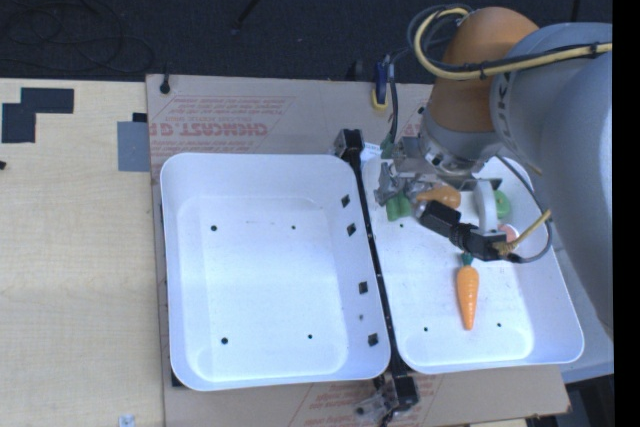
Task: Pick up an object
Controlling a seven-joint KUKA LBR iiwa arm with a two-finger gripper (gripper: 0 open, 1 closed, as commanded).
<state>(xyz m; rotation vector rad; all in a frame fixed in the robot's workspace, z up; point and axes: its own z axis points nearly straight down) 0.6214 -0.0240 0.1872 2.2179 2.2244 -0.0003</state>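
A tapered orange carrot [467, 296] lies in the right bin [540, 340]; the gripper's [405, 195] grip is unreadable.

carrot [467, 296]: orange | bins [260, 370]: white | arm [560, 115]: grey, orange band | small item [399, 208]: possibly green

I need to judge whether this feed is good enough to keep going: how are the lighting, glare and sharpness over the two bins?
Camera view: even lighting, soft shadows along the left bin's walls, no strong glare on the white plastic; the carrot reads clearly in the right bin; around the pincer the small objects are blurred and partly covered by the arm; background beyond the bench is dark.
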